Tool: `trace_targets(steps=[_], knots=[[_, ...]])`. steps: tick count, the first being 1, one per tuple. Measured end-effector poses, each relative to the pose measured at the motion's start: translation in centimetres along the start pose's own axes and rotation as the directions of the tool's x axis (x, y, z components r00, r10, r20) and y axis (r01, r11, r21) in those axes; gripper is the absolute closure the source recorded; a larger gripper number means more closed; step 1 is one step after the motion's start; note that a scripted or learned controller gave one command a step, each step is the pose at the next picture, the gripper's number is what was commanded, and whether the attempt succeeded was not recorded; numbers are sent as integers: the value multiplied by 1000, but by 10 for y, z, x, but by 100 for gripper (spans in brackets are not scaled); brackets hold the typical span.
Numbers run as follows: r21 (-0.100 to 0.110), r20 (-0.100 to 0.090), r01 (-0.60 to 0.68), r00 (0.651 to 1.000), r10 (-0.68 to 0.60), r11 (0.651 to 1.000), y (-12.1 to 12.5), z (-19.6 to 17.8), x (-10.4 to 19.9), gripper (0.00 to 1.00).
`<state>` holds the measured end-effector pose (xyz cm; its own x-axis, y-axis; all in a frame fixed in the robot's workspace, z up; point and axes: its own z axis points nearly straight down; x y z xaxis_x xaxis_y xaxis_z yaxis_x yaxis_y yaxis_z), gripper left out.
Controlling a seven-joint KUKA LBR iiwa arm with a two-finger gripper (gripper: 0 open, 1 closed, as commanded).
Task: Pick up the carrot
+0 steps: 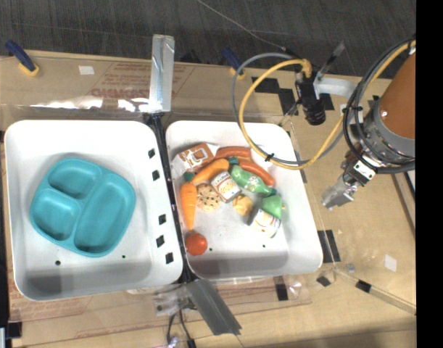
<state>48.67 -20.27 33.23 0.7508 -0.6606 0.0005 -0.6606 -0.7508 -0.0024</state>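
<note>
Well, the carrot (188, 204) stands up-down in the picture, far left of the gripper (338, 194), whose jaws I cannot tell.

I can read nothing here for certain. The cardboard sheet (119, 78) behind my bins carries faint red printing, too blurred to make out. Two small toy packages (194, 155) in the right bin (301, 216) bear labels, likewise illegible.

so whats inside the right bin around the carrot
The right bin holds the carrot by its left wall, a tomato below it, a cookie beside it, and piled toy foods; anything beneath the pile is covered.
</note>
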Motion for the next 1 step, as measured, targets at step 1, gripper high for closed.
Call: trace_targets(steps=[1], knots=[[2,-7,166,986,-166,986,-2,-74,-1,100]])
